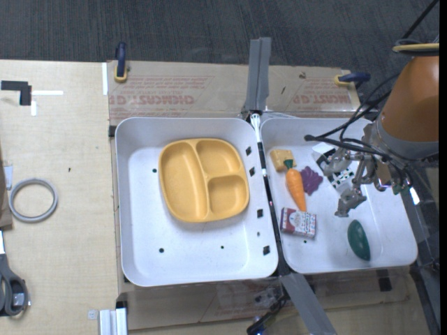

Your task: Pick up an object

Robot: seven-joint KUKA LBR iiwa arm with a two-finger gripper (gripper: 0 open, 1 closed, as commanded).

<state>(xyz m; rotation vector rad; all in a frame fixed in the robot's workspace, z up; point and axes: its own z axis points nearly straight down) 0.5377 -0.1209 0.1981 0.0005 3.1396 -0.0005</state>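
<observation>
White bins sit side by side; the right bin holds a carrot, a small red carton, and a green oval toy (dark and glossy). The gripper hovers above them, just beside the green toy, its fingers spread, pinching nothing.

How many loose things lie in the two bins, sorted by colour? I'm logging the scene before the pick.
Yellow: 2, the divided plate and a yellow block
Orange: 1, the carrot
Purple: 1, the purple piece
Red and white: 1, the small carton
Green: 1, the green oval
Total: 6
</observation>
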